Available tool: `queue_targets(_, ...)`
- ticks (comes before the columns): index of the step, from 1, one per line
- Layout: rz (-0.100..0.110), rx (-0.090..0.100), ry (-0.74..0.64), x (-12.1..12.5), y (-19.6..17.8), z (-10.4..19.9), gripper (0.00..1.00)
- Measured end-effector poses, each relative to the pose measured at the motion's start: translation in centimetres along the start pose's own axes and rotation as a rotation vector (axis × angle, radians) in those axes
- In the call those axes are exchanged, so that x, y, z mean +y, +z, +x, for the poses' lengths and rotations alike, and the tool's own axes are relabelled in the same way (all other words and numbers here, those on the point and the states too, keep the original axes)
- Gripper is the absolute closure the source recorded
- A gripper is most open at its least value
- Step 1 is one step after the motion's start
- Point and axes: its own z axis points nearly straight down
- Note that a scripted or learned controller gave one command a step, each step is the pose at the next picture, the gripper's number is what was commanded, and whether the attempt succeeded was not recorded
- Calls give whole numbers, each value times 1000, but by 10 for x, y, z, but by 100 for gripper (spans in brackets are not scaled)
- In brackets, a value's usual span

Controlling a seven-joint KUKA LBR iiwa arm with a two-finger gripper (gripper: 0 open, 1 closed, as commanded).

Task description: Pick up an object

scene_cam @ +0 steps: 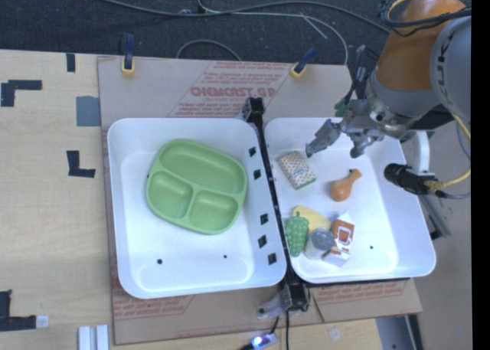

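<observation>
I've got the gripper [341, 143] up over the right bin [398, 226], fingers spread w/ nothing between them. No pick yet, whole grasp left. Closest: patterned pouch [296, 168] just below-left, toy drumstick [344, 184] just below. Corn, carton etc. further below. Height hard to judge, prob. hovering.
</observation>
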Motion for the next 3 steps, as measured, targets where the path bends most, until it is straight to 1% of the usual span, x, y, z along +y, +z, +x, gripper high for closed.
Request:
queue_targets(1, -13, -1, -3, 2, -8, 0, 0)
queue_targets(2, -8, -2, -2, 6, 47, -9, 0)
queue_targets(3, -8, -1, -3, 11, 94, -6, 0)
